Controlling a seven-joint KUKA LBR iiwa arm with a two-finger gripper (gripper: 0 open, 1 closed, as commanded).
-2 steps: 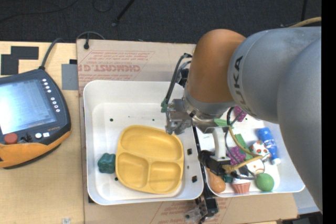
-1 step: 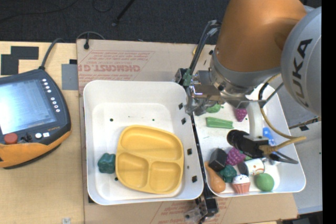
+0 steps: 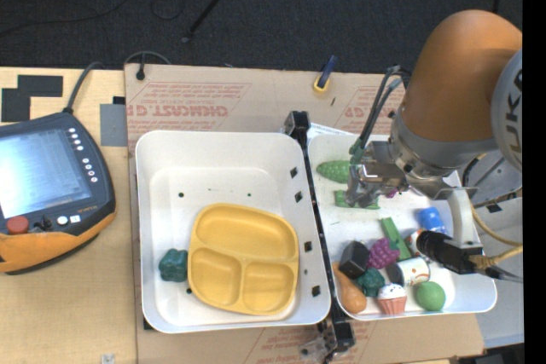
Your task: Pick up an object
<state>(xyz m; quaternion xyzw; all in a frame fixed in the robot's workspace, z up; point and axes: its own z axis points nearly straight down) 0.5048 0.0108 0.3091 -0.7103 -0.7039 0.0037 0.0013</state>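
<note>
My gripper point(image 3: 365, 183) hangs low over the upper left part of the right bin point(image 3: 486, 298), under the big orange wrist band. A flat green piece point(image 3: 348, 200) lies right beneath it, and a green bumpy vegetable point(image 3: 333, 171) rests just to its left. Whether the gripper touches either one is hidden by its body. Toys crowd the front of this bin: an orange carrot point(image 3: 351, 291), a cupcake point(image 3: 392, 300), a green ball point(image 3: 430, 296), purple grapes point(image 3: 383, 253), a black block point(image 3: 353, 255) and a blue piece point(image 3: 431, 219).
The left bin point(image 3: 171, 158) holds a yellow divided plate point(image 3: 243, 256) and a dark teal toy point(image 3: 173, 265). A black divider point(image 3: 309, 209) runs between the bins. A control pendant point(image 3: 47, 183) sits on the bench at far left. Cables trail by the right bin's right side.
</note>
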